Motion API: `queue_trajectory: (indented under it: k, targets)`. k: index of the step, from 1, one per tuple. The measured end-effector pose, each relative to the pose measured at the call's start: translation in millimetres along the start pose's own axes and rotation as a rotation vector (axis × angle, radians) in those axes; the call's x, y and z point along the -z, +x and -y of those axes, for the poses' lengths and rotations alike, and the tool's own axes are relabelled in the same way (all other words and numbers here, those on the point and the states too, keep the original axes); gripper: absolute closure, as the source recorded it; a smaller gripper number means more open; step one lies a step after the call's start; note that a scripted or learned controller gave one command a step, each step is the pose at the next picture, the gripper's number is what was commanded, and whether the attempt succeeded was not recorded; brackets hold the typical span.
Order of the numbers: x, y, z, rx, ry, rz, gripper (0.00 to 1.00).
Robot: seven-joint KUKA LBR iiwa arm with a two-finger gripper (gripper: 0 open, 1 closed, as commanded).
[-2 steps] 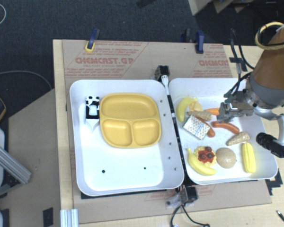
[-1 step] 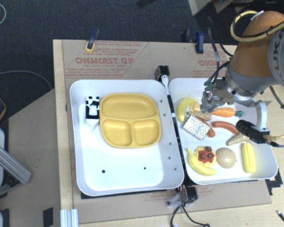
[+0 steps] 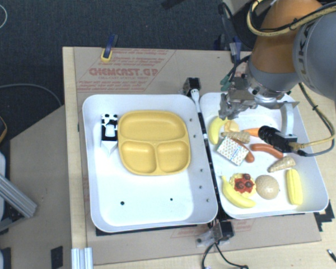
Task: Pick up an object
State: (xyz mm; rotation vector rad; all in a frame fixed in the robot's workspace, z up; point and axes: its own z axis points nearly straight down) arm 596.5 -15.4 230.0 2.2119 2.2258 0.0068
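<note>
The right bin point(image 3: 313, 198) holds several toy foods. There is a pale yellow lemon-like piece point(image 3: 215, 131), a tan bread roll point(image 3: 239, 135), a blue-checked white packet point(image 3: 233, 149), an orange sausage point(image 3: 263, 148), a beige wedge point(image 3: 283, 163), a yellow corn-like stick point(image 3: 293, 185), a round beige ball point(image 3: 267, 186), a banana point(image 3: 237, 196) and a red berry cluster point(image 3: 244, 182). My gripper point(image 3: 228, 111) hangs low over the bin's back left corner, just above the lemon-like piece and the roll. Nothing shows as held in it.
The left bin point(image 3: 151, 206) holds a yellow divided plate point(image 3: 154, 140) and a small black-and-white object point(image 3: 109, 129) by its left wall. A black clamp point(image 3: 191, 86) sits on the rim between the bins. The grey and orange arm point(image 3: 280, 43) covers the right bin's back edge.
</note>
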Motion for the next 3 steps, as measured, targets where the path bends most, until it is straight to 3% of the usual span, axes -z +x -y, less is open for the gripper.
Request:
queue_trajectory:
  k: [1,2,3]
  targets:
    - [2,34,-33,-0.001,0.001,0.0,1.0]
    - [-12,37,-27,-0.006,0.009,0.0,1.0]
    - [-14,37,-41,-0.005,0.002,0.002,1.0]
